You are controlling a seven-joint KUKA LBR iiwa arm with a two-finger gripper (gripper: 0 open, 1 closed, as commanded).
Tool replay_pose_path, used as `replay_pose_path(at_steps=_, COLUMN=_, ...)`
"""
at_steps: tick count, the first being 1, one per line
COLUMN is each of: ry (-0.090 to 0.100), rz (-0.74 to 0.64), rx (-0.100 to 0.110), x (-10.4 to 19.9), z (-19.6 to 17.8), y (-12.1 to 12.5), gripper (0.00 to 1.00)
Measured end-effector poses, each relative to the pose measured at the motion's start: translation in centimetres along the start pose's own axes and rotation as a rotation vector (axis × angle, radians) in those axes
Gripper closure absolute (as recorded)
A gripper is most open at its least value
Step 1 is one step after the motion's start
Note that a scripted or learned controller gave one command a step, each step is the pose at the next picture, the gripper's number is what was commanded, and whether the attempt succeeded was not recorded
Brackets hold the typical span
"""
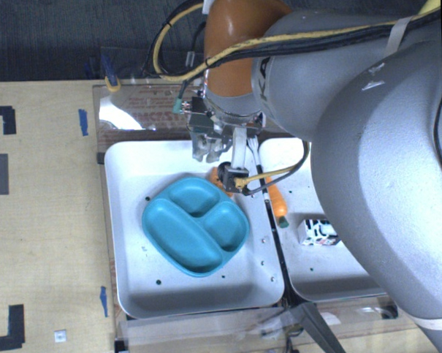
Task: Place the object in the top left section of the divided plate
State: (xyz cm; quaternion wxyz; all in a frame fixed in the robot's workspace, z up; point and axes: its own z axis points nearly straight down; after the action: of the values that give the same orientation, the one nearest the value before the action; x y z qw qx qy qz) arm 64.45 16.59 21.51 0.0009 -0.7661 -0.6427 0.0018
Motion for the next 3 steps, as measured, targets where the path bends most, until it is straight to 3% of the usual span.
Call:
replay_pose_path(at_steps=1, ry=0.003, rz=0.020, rx=-0.004, x=-5.6, z=-5.0, y=-9.1, gripper=1.00)
replay_pose_path(at_steps=2, ry=-0.001, rz=0.014, rx=-0.002, x=-8.2, z=-3.4, y=1.3, gripper=1.00)
replay_pose_path(at_steps=3, ry=0.009, rz=0.075, rx=-0.018, x=-3.3, z=11.3, y=1.8, gripper=1.00)
